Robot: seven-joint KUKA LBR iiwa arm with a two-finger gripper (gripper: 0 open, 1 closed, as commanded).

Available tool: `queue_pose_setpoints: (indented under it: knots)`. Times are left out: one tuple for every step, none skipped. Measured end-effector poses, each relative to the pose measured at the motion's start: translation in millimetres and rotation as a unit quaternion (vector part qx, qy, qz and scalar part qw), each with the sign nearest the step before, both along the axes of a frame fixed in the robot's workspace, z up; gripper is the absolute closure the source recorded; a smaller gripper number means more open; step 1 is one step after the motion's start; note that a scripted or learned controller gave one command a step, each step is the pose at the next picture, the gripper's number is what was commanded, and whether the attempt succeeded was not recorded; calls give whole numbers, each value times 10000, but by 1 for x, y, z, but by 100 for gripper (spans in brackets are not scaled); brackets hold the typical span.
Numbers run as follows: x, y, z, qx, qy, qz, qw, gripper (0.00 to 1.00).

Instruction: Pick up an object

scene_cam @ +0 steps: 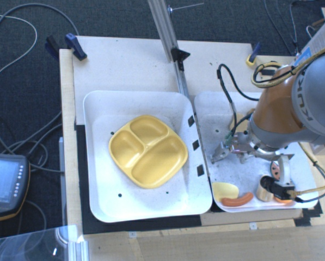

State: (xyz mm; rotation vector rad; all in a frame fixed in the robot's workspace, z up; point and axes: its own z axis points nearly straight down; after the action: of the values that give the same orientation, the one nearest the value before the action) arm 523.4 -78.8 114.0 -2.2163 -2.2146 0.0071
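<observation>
My gripper is low in the right bin, near its left wall, pointing left. It is open, with nothing between its fingers. A pale yellow rounded piece lies at the bin's front edge, below the gripper and apart from it. Touching that piece on its right is a red-orange sausage. A small orange item sits in the front right corner, partly hidden by the wrist. In the left bin a yellow divided plate lies flat in the middle.
A metal pole slants down from the top to the wall between the bins. Black cables loop over the back of the right bin. The grey and orange arm covers the bin's right side.
</observation>
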Motion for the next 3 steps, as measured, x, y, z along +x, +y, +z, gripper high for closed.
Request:
queue_pose_setpoints:
  knots:
    - [-1,1,-23,0,-12,4,10000,0]
    - [1,1,-11,0,-41,3,10000,100]
    - [1,-2,33,-18,-74,7,10000,100]
